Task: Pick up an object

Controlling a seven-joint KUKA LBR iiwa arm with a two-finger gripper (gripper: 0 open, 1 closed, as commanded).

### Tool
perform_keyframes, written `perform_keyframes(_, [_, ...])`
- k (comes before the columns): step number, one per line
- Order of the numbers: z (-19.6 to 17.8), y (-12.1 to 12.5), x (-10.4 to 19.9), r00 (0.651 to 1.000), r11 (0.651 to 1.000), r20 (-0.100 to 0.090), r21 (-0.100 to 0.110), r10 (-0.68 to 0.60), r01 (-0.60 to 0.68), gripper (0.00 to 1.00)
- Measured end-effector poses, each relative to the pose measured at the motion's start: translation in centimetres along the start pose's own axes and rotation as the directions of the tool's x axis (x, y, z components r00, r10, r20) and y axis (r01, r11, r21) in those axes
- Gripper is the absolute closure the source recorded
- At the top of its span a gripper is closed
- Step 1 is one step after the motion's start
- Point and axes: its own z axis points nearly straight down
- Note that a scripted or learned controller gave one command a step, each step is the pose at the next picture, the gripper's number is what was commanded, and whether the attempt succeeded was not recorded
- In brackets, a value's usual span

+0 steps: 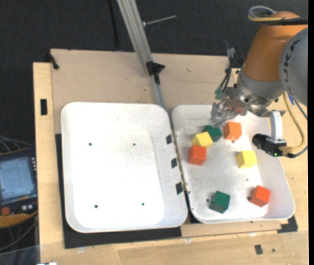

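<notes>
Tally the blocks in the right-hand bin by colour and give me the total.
Orange: 3, at and.
Yellow: 2, at and.
Green: 2, one by the claw, partly behind a yellow block, and one near the front.
Total: 7 blocks.

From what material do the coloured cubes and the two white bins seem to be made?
The coloured cubes, such as the yellow cube, look like painted wood or foam: flat matte faces, no shine; I cannot tell which. The right bin and left bin look like moulded plastic: smooth, rounded corners, thin rims.
</notes>
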Motion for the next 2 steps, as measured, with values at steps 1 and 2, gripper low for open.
perform_keyframes(1, [0.6, -0.8, 4.6, 1.000, 1.000, 0.001, 0.002, 0.001, -0.001, 1.00])
perform_keyframes(2, [1.1, -1.1, 10.0, 1.000, 1.000, 0.000, 0.002, 0.000, 0.000, 1.00])
